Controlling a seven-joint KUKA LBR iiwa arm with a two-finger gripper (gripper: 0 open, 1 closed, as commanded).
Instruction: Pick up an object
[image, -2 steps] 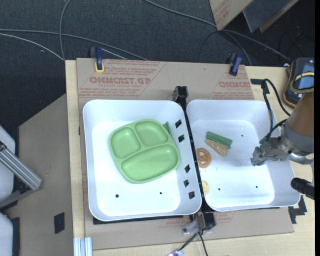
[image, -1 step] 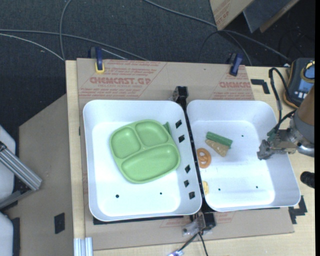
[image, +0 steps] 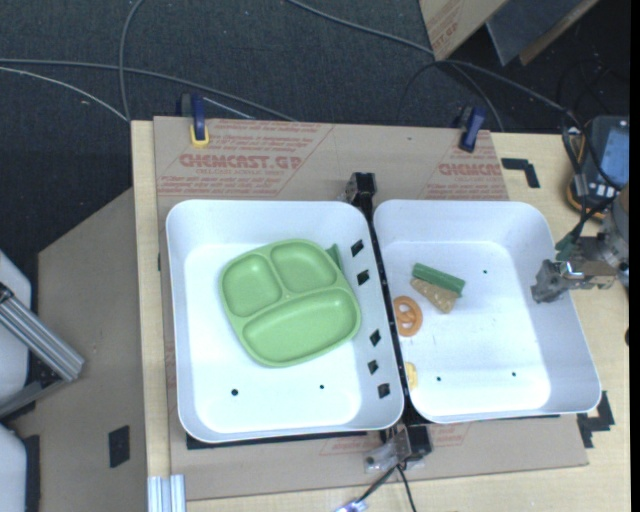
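The pincer hovers at the right bin's right rim; whether it is open I cannot tell. The green block lies left of it, mid-bin, long axis running left-right.

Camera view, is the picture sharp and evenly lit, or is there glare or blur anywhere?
Camera view: light is even and soft, with faint shadows inside the right bin; the green plate looks sharp; the pincer at the right edge is slightly blurred and small.

Smooth green plastic plate (slightly glossy) in matt white bin.
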